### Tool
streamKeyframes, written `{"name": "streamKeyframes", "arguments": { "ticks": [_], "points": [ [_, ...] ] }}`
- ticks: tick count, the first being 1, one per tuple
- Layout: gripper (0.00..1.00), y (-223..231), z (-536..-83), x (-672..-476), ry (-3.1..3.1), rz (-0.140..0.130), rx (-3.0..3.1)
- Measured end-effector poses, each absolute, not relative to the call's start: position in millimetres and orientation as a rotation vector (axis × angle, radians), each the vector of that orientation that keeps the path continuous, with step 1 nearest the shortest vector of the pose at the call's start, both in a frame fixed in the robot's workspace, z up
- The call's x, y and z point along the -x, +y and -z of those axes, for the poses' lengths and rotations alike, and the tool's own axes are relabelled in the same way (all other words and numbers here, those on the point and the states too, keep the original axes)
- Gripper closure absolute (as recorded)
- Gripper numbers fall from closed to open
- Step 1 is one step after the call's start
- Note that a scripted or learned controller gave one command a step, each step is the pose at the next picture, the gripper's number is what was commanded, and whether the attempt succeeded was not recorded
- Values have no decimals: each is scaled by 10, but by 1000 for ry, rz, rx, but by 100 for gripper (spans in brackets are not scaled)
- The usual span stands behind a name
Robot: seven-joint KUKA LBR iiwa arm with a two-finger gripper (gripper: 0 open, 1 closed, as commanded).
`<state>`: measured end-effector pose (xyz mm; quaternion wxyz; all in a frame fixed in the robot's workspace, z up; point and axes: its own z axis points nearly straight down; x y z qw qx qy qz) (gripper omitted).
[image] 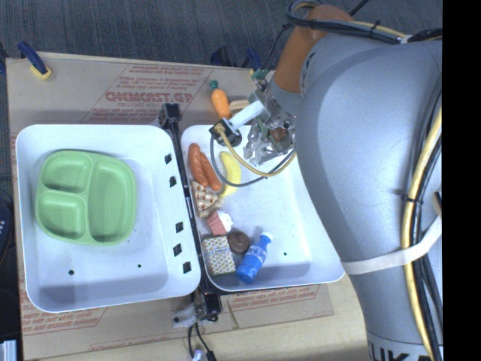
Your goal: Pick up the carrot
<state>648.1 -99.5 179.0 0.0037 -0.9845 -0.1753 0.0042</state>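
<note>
Jaws (264,143) hang over the right bin's far end; whether they are parted or closed I cannot tell. Up and left of them, the carrot (219,101) lies on the desk (135,89) just past the bin's (316,224) far rim. Likely light, stiff, smooth plastic; grip across the middle. Orange, tapered, green-tipped.
</note>
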Motion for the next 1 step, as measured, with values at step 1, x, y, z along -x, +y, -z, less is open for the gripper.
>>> {"name": "streamKeyframes", "arguments": {
  "ticks": [1],
  "points": [
    [100,-849,-3463,-6145,-398,-4,3115]
  ]
}}
